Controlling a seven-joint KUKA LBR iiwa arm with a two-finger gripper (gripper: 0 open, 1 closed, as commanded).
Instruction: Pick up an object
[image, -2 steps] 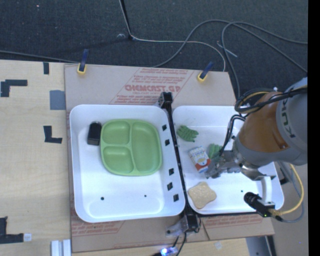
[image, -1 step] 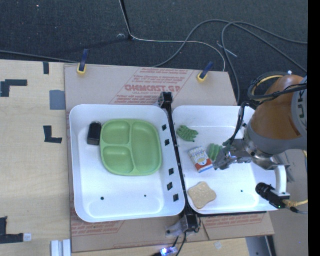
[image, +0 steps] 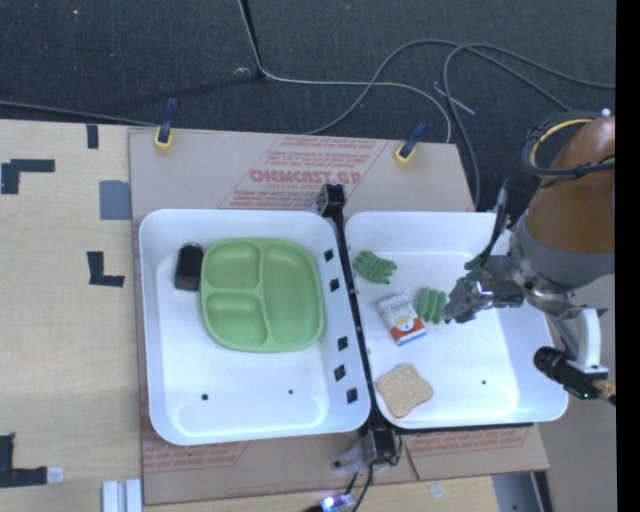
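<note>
In the right bin lie a leafy green toy, a small white carton with red and blue print, a bunch of green beans and a slice of toast. My gripper hangs low over the right bin, just right of the green beans, its dark fingers pointing left toward them. Nothing is visibly held between them. The arm's orange band sits above at the right edge.
The left bin holds a green divided plate and a small black block beside its left rim. A black divider separates the bins. Cables run across the dark floor at the back.
</note>
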